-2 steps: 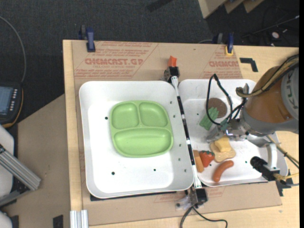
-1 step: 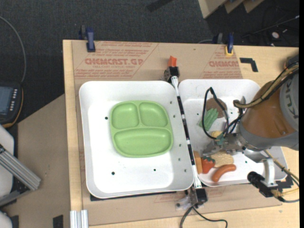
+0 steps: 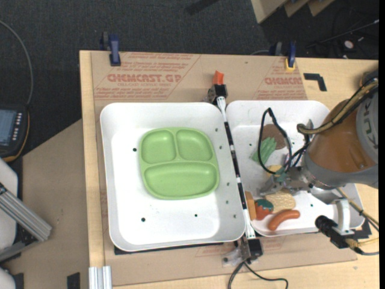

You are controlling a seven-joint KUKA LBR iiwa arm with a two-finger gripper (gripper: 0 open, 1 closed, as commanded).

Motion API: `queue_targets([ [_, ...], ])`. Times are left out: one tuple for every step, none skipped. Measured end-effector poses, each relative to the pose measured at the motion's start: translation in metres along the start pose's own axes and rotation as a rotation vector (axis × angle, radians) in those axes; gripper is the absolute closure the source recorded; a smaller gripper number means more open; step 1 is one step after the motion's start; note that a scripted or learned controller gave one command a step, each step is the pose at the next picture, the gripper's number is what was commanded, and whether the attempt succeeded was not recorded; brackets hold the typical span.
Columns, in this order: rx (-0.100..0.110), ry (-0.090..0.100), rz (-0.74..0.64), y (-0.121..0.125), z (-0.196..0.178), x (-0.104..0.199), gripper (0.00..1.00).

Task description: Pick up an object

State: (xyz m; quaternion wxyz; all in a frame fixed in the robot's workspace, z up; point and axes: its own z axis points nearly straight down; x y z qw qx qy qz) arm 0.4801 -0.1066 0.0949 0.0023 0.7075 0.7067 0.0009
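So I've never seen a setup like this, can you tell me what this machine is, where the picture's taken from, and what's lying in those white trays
This is a robot arm, grey with an orange band, reaching in from the right. One camera fixed above the bench looks down at a slant on two shallow white bins side by side. The left bin holds a green divided plate. The right bin holds small toy foods: a sausage, something orange-red, a tan piece and a green leafy item. The arm's job is to pick one up. Its wrist hangs over the toy pile, but the grasping end is hidden among cables, so I cannot tell whether it holds anything.
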Motion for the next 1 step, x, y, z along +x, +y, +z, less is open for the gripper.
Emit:
queue_targets([
  [-0.011, 0.001, -0.010, 0.0729, -0.0958, 0.0521, 1.00],
])
